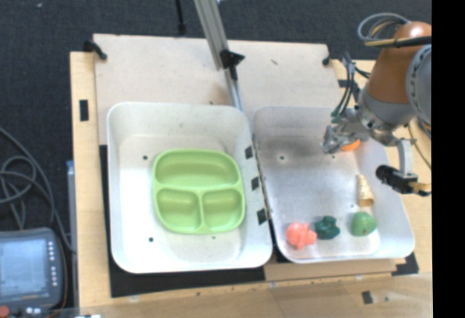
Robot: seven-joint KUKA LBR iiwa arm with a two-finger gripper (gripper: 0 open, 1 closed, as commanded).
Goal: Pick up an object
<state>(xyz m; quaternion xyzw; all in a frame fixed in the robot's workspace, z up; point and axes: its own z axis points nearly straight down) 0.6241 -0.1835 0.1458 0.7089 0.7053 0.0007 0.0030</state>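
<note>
My gripper [333,142] hangs over the back part of the right bin [290,164], under the grey wrist with the orange band. A small orange object [352,141] shows right beside the gripper's tip, and the view does not settle whether it is held. Along the bin's front lie a salmon-pink toy [300,234], a dark green toy [327,227] and a round green object [363,223]. A tan, cone-like piece [364,191] lies near the right wall.
The left bin [123,164] holds a light green divided plate [197,190]. A slanted metal post [211,11] rises behind the bins, ending near their shared wall. Black cables and a clamp [398,178] hang off the arm at the right rim.
</note>
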